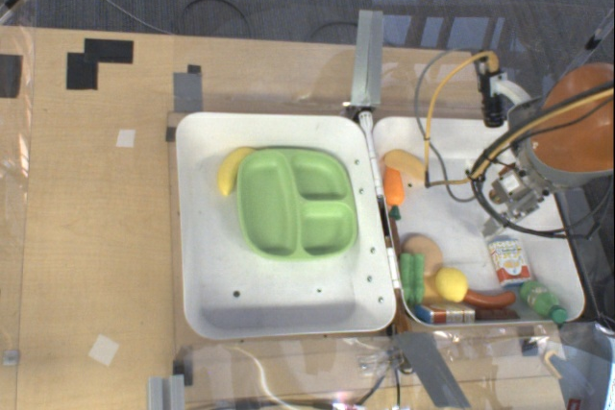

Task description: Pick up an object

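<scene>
The arm enters from the right, its orange band above the far right corner of the right bin. The gripper hangs over the right side of that bin, surrounded by black and yellow cables; whether it is apart or together cannot be told at this angle, and nothing is seen held in it. The loose objects for picking lie mostly in the right bin. Just below the gripper, a small carton with red and blue print lies near the right wall. A green bottle sits in the near right corner. A brown sausage lies along the near wall, touching a yellow lemon. A red and blue marker lies against the near wall beneath the lemon. A green pepper stands beside a tan round piece at the left wall. An orange carrot and a pale yellow wedge lie near the far left corner. The left bin holds a green divided tray, which partly covers a yellow banana at its far left edge.
</scene>
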`<state>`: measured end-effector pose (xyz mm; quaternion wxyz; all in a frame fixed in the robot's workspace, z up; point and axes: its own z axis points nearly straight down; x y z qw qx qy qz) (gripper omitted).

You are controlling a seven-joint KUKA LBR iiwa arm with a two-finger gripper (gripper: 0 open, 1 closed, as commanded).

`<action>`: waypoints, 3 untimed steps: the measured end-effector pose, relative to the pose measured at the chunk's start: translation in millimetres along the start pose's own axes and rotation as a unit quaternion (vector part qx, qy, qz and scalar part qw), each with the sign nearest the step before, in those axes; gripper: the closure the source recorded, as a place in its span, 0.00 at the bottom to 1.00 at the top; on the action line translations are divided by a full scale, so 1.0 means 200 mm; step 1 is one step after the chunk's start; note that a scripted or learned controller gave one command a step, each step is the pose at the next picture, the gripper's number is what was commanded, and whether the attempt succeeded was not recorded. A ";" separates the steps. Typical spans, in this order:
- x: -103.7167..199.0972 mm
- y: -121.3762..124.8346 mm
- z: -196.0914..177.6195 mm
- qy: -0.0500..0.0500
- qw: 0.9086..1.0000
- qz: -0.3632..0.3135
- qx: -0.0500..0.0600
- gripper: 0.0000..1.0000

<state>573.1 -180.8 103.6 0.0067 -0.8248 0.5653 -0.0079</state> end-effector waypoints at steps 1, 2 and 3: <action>0.05 -0.22 -0.57 0.001 1.000 -0.031 -0.002 1.00; -0.05 -0.32 -0.63 -0.003 1.000 -0.018 -0.006 1.00; -0.26 -0.65 -0.96 -0.002 1.000 0.002 -0.003 1.00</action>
